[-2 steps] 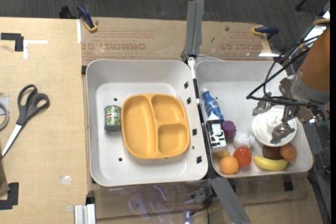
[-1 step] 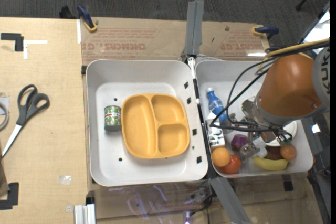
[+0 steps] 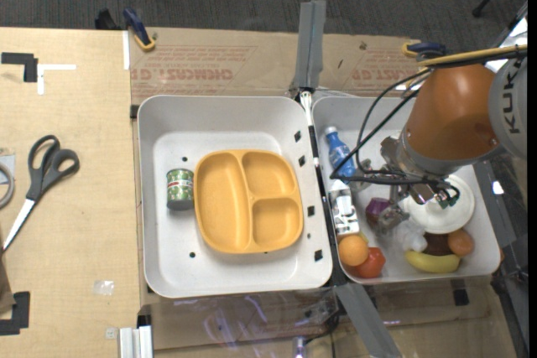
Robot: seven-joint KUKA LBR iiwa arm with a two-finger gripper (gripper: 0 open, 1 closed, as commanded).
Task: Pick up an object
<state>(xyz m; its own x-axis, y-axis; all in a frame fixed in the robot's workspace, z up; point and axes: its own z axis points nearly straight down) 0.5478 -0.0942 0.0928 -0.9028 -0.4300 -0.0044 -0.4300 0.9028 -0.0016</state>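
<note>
1. Nearest the camera, along the right bin's (image 3: 478, 268) front wall: orange (image 3: 353, 249) touching a red fruit (image 3: 369, 263), then a banana (image 3: 434, 262) lying lengthwise along that wall, with a dark item and a second small orange fruit (image 3: 460, 242) just behind it.
2. Arm (image 3: 449, 113) reaches in from the right and hangs over the right bin; orange band sits above the clutter. Gripper (image 3: 394, 210) points down toward the bin's middle.
3. Gripper state: cannot tell. Cables and the wrist body cover the tip.
4. Purple object (image 3: 377, 206) lies directly at the tool's tip, touching or just beside it; contact is unclear. My read: this is the likeliest target.
5. White plate (image 3: 445, 214) sits just right of the tool, partly under the wrist.
6. Blue bottle (image 3: 337, 151) and a white bottle (image 3: 343, 211) lie end to end along the bin's left wall, long axes running front to back, left of the tool.
7. Left bin (image 3: 159, 264) holds a yellow divided tray (image 3: 248, 201) and a green can (image 3: 179, 189) just left of it, well apart from the arm.
8. Judgement: nothing seen lifted; pick not yet done.
</note>
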